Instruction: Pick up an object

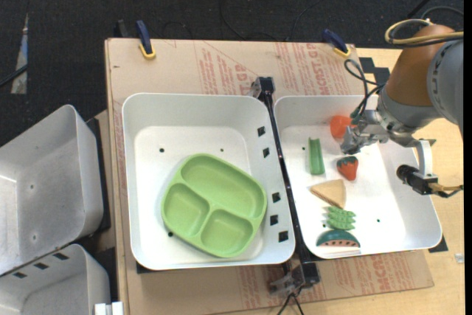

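The left white bin held one light-green divided plastic tray. The right white bin held a green stick, an orange ball, a red strawberry toy, a tan wedge, a green leafy piece and a watermelon slice. My gripper hung just above the strawberry; grip state indeterminate.

robot lab | clamped cardboard bench | floor cables
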Robot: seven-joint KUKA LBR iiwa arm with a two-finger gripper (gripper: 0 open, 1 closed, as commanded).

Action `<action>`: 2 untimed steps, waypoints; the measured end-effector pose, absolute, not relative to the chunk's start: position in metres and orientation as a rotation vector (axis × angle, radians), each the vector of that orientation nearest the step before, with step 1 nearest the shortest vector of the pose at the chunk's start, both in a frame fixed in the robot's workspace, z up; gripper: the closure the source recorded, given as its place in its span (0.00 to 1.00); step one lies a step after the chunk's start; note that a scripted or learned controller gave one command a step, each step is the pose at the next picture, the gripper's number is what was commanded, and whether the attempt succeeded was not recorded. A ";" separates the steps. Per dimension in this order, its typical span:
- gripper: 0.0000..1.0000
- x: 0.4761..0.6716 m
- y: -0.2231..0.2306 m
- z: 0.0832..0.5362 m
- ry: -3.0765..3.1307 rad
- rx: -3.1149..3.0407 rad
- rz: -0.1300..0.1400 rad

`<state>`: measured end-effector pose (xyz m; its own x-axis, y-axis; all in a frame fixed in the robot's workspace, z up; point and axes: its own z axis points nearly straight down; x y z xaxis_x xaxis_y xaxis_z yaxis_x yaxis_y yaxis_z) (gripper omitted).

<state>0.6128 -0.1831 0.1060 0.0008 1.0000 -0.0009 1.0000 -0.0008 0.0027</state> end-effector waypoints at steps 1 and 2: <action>1.00 0.624 -0.182 0.164 2.220 2.213 0.006; 1.00 0.626 -0.182 0.210 2.220 2.214 0.005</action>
<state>0.6259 -0.1825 0.2097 -0.0027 1.0000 -0.0021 1.0000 0.0027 0.0070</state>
